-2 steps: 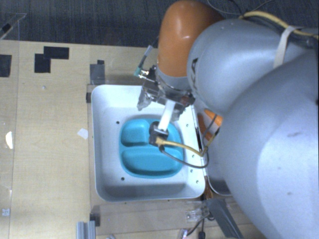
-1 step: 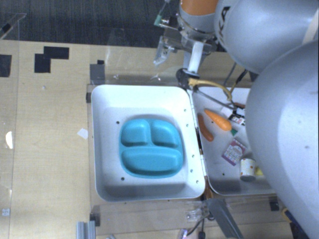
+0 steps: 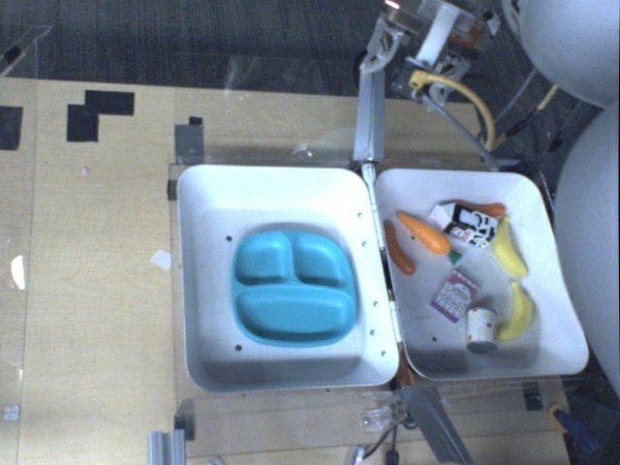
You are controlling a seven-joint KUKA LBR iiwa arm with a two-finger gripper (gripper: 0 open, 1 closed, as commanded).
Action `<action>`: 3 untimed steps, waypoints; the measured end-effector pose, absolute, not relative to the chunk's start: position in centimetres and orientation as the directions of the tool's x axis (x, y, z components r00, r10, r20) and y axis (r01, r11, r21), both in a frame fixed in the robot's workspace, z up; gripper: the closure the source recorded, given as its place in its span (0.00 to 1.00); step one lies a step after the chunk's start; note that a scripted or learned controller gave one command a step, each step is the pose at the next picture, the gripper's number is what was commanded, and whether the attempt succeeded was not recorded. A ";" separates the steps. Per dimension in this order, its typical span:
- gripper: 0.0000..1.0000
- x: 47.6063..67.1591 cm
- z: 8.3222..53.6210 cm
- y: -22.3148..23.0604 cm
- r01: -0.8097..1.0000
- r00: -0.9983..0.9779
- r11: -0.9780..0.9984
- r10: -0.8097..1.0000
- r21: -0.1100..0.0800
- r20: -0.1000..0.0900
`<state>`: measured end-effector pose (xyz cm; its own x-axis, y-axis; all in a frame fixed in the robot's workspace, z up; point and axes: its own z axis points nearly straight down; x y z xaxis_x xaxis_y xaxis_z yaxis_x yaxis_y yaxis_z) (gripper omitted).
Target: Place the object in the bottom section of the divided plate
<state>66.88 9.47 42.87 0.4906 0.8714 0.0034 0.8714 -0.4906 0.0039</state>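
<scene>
A blue divided plate point(image 3: 291, 289) lies in the middle of the left white bin point(image 3: 208, 260). It has two small sections at the top and one wide bottom section point(image 3: 291, 316), which holds nothing. My gripper point(image 3: 387, 39) hangs high above the back edge of the bench, over the wall between the two bins and well away from the plate. Nothing shows in it. In the right bin point(image 3: 552, 289) lie an orange carrot point(image 3: 423, 232), a reddish sausage-like piece point(image 3: 399, 248) and two yellow bananas point(image 3: 508, 248) point(image 3: 518, 313).
The right bin also holds a black-and-white box point(image 3: 472, 226), a purple packet point(image 3: 453, 295) and a small white can point(image 3: 480, 325). A metal post point(image 3: 366, 124) rises behind the bins' shared wall. A yellow cable point(image 3: 465, 100) loops below the wrist.
</scene>
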 end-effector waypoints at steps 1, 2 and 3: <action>0.00 66.9 43.6 3.8 0.652 0.758 -0.758 0.652 0.002 0.003; 0.00 66.3 43.6 0.1 0.539 0.842 -0.842 0.539 0.001 0.002; 0.00 66.0 43.7 -3.9 0.338 0.941 -0.941 0.338 0.000 0.006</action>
